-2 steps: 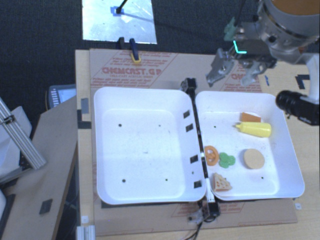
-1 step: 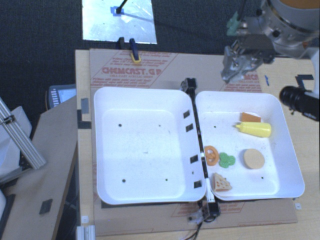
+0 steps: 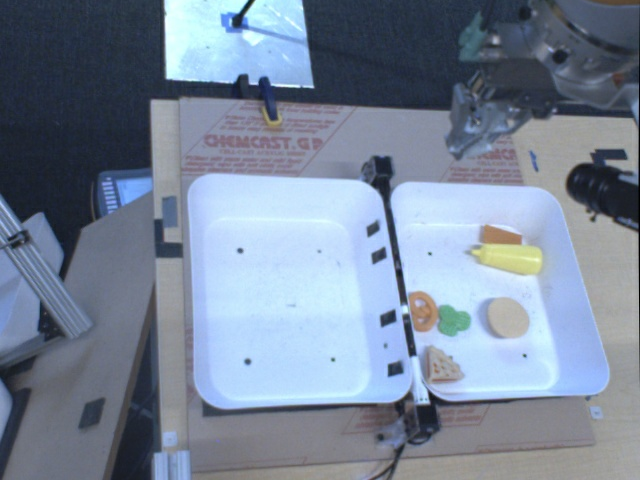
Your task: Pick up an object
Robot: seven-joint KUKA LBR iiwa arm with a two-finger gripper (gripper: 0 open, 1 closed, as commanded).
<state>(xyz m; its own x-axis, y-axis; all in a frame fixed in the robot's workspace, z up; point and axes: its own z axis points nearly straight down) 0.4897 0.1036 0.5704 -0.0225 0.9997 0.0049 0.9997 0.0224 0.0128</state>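
The right white bin [image 3: 572, 268] holds several small items. A yellow squeeze bottle [image 3: 510, 259] lies on its side, with an orange and white piece [image 3: 501, 234] just behind it. Nearer the divider sit an orange pretzel [image 3: 422, 310] and a green broccoli-like piece [image 3: 454, 320]. A round tan disc [image 3: 508, 318] lies to their right, and a tan wedge [image 3: 443, 365] rests at the front left corner. My gripper [image 3: 475, 133] hangs high above the bench, behind the right bin's back rim and apart from every item.
The left white bin [image 3: 205, 268] adjoins the right one along a black divider [image 3: 392, 268]. A shiny metal sheet [image 3: 238, 30] and a blue-yellow clamp [image 3: 268, 103] lie behind the bins. A black device [image 3: 605, 193] juts in at right. An aluminium rail [image 3: 35, 268] stands at left.
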